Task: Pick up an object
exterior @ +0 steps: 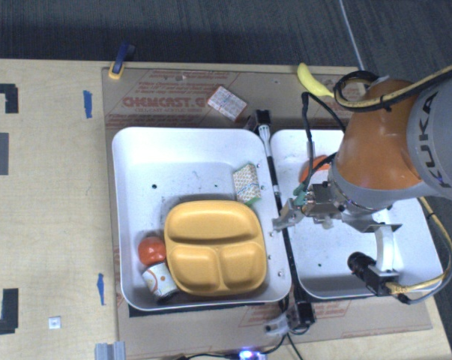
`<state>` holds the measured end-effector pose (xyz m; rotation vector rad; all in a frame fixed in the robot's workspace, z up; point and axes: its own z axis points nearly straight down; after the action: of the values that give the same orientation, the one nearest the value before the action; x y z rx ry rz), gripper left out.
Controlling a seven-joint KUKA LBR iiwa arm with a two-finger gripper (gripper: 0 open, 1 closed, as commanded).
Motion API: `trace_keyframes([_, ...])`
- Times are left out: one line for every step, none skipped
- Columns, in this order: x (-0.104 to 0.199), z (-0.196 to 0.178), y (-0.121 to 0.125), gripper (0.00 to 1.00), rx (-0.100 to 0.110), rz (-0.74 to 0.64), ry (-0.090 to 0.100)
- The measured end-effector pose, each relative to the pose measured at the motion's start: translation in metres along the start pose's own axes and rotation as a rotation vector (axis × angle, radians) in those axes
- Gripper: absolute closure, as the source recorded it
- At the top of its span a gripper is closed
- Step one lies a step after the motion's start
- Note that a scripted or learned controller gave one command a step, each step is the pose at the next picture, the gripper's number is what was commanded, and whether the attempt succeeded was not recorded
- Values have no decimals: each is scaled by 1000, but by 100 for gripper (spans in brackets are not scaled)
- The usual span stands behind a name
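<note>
The left bin (136,145) holds a large yellow divided tray (214,246). A red-orange ball (152,250) and a small white and orange toy (160,278) lie against the tray's left side. A small patterned packet (246,182) rests behind the tray. My gripper (289,210) hangs at the left edge of the right bin (323,276), close to the wall between the two bins and just right of the tray's far corner. Nothing shows in its grasp. An orange thing (313,168) peeks out from under the arm in the right bin.
A black rod (267,150) runs along the gap between the bins. A patterned card (226,102) lies on the board behind the left bin, and a blue clip (121,57) sits at the board's back left corner. The arm covers much of the right bin.
</note>
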<state>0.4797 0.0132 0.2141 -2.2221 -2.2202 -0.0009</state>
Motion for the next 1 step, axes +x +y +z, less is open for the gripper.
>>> trace_keyframes([0, 0, 0, 0, 0, 0, 0])
